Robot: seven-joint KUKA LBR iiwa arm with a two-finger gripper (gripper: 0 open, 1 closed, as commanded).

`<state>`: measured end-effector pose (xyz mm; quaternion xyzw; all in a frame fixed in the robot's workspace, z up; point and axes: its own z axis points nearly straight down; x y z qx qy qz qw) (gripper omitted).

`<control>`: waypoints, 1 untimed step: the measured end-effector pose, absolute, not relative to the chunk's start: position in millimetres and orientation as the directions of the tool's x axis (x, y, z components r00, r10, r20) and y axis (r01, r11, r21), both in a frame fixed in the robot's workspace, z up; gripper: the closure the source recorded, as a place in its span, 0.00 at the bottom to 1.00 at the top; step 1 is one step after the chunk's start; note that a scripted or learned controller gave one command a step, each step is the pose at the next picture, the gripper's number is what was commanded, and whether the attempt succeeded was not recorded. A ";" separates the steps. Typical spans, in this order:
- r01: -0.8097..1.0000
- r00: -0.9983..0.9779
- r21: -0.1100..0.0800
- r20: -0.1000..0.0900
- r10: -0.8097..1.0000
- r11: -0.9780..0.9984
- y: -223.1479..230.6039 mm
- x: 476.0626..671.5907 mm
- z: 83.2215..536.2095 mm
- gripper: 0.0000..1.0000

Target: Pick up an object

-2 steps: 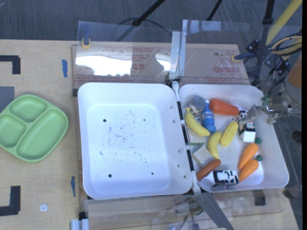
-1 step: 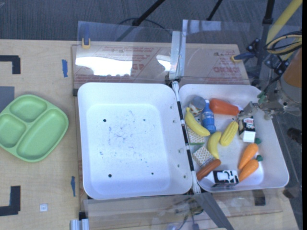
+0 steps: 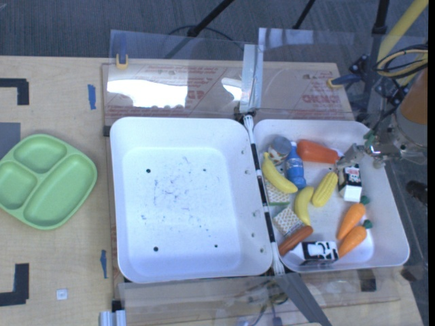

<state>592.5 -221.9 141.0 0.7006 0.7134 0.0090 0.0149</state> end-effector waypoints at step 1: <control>0.973 0.233 -0.001 -0.002 0.973 -0.233 -220.5 651.3 265.1 0.00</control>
